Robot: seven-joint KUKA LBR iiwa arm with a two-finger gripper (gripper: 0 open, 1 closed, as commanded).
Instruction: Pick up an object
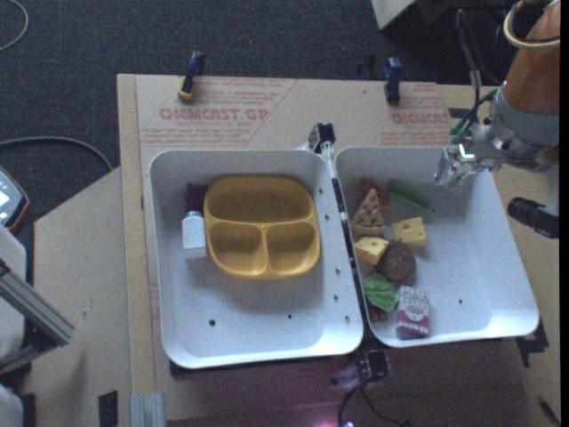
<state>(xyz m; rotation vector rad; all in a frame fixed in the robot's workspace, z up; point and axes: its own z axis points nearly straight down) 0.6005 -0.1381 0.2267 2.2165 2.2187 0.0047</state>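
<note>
Yellow divided tray filling left bin, white bottle wedged at its nine o'clock. Toy foods clustered along right bin left wall, cheese wedge central. Claw hovering at two o'clock, grip state impossible to tell.

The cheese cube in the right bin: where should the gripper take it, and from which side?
Take the cheese cube across its two flat opposite sides, coming straight down from above. It sits low and blocky, with bare bin floor to its right; the wedge crowds its left.
</note>
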